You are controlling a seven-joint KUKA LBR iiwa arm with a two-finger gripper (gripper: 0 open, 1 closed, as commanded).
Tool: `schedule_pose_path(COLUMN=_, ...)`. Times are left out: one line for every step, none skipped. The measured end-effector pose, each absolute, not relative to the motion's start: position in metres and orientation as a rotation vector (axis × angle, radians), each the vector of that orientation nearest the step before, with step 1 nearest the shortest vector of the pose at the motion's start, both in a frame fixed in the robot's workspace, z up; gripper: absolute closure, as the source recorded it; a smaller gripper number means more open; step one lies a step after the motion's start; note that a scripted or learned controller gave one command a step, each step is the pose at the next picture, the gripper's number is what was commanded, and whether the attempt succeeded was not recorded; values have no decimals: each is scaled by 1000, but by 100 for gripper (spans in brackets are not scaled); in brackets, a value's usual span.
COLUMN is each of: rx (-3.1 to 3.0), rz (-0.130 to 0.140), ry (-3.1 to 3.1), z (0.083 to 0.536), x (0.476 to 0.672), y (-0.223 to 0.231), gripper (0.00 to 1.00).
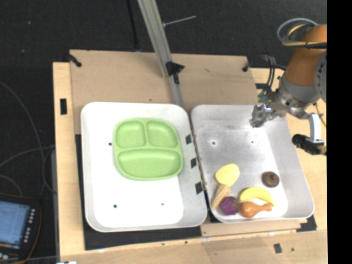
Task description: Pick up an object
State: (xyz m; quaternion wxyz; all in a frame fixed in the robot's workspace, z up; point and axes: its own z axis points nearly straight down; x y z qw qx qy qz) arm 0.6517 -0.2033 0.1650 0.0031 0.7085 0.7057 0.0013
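Orange-banded grey arm sat at the right, its two-finger gripper [259, 116] hanging over the far right corner of the right-hand shallow white bin [242, 142]. Couldn't tell whether it was open or closed at this resolution; nothing was visibly held.

Candidate objects were all clustered at the near end of that bin, well apart from the gripper: a pale yellow rounded toy piece [227, 174], a tan cone-shaped piece [220, 193] touching it from below, a purple rounded toy [229, 205], a yellow toy banana [257, 194], an orange-brown drumstick-shaped toy [254, 207] just beside the banana, and a small dark brown round toy [269, 179] standing on its own.

The left-hand white bin [99, 202] held a light green divided plastic plate [148, 149].

Judgement: still the approach step, no pick begun. Next move would need a traverse toward the near end and a descent. The brown round toy looked like the cleanest target, since the others crowd each other and risk a bad grasp.
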Motion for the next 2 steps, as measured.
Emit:
schedule_pose_path(rx=2215, rz=4, ry=2219, z=210, x=657, y=-206, gripper=100)
schedule_pose_path(rx=2215, rz=4, ry=2218, z=258, x=658, y=-208, gripper=100)
